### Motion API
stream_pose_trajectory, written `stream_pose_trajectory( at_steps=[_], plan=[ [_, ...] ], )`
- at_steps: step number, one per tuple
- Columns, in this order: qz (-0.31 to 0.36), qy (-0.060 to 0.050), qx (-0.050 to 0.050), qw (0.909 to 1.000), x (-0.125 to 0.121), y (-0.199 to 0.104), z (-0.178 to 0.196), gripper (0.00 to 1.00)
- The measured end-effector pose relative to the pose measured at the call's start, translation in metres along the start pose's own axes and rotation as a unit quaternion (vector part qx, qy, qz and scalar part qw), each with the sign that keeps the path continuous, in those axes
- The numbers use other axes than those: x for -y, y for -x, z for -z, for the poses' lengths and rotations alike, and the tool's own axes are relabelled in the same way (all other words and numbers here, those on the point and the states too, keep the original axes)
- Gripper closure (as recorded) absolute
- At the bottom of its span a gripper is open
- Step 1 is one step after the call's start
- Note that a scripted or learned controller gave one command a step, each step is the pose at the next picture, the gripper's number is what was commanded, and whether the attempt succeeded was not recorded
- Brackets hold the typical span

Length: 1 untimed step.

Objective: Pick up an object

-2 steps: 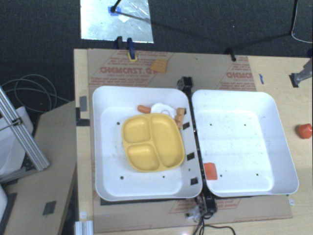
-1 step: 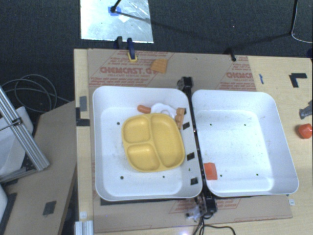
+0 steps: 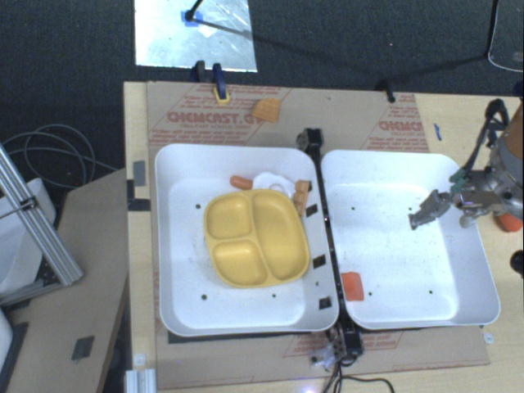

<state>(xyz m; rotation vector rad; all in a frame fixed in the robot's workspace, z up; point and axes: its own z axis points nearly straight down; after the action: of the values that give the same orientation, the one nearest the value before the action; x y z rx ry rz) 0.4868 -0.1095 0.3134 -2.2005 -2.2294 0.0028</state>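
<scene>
Orange block (image 3: 352, 286) lies in right bin (image 3: 467, 297), front-left corner, well apart from gripper (image 3: 426, 212). Gripper hangs over same bin nr right wall; jaw state can't tell. Yellow tray (image 3: 254, 240) in left bin (image 3: 176, 301).

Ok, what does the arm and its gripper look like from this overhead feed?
A grey metal two-finger gripper with slim, dull silver fingers sits on a bulkier grey wrist block. Dark cables loop above the wrist, and an orange patch shows at the frame's right edge.

Bench (image 3: 139, 244) under two white bins (image 3: 246, 318)
</scene>
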Motion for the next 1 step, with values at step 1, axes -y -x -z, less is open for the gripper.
stream_pose_trajectory(
  at_steps=[1],
  plan=[
    [0.001, 0.001, 0.0, 1.0, -0.0144, -0.1092, -0.0648, 0.0]
  ],
)
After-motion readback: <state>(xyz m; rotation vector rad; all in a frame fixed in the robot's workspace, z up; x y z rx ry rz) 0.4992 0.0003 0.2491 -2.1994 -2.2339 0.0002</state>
